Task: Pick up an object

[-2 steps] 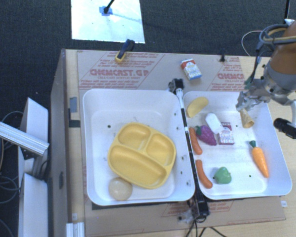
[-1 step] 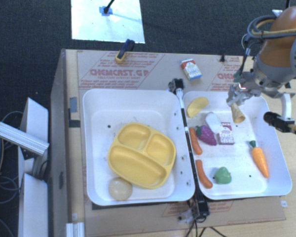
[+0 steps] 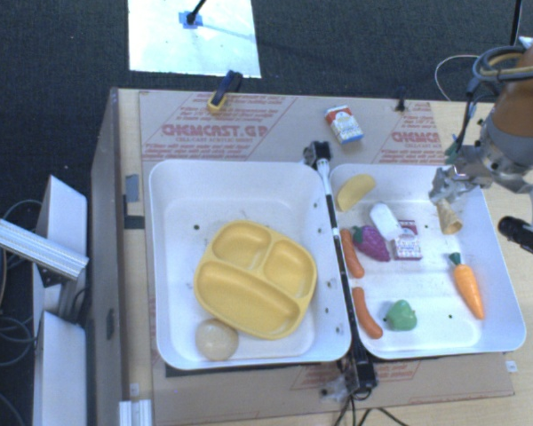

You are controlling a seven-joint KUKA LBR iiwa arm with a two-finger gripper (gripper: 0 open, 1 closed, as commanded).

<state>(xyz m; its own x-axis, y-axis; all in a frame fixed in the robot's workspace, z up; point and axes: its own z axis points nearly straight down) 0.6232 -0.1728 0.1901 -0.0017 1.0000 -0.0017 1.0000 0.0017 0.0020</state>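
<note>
Near edge, left white bin (image 3: pixel 173 238): a pale round ball (image 3: pixel 217 339) at seven o'clock, touching a yellow three-compartment plastic tray (image 3: pixel 255 278) at centre. Right white bin (image 3: pixel 506 322): a green toy pepper (image 3: pixel 401 315) at six o'clock, an orange toy sausage (image 3: pixel 367 312) just beside it, and an orange toy carrot (image 3: pixel 467 289) at four o'clock. Mid-bin: a purple grape cluster (image 3: pixel 372 242), a red-and-white packet (image 3: pixel 408 240), a white cylinder (image 3: pixel 385 221). Farther, a yellow banana-like piece (image 3: pixel 355 190) at eleven o'clock. At two o'clock the gripper (image 3: pixel 450 193) hovers over a small tan cone-like piece (image 3: pixel 449 219); whether its fingers are released or clenched cannot be told. The cone is probably light, rigid and smooth, so best pinched across its wider middle.
</note>
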